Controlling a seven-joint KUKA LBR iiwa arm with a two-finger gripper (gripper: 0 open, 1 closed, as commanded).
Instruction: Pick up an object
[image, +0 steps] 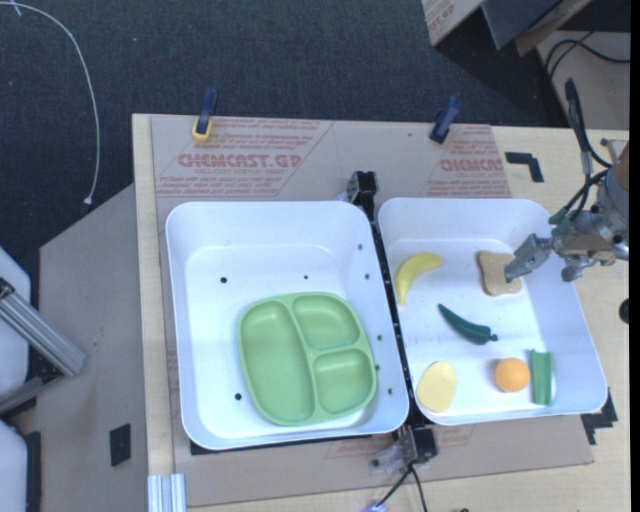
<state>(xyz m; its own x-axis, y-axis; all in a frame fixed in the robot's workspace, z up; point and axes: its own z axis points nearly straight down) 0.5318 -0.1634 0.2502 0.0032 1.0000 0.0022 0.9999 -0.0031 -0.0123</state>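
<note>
The right bin holds six small things, all lying loose on its white floor. A yellow banana curves near the left wall. A tan, bread-like piece lies toward the back. In the middle a dark green pepper rests at a slant. Along the front sit a pale yellow rounded piece, an orange ball, and just beside the ball a green stick, lying front to back.
</note>
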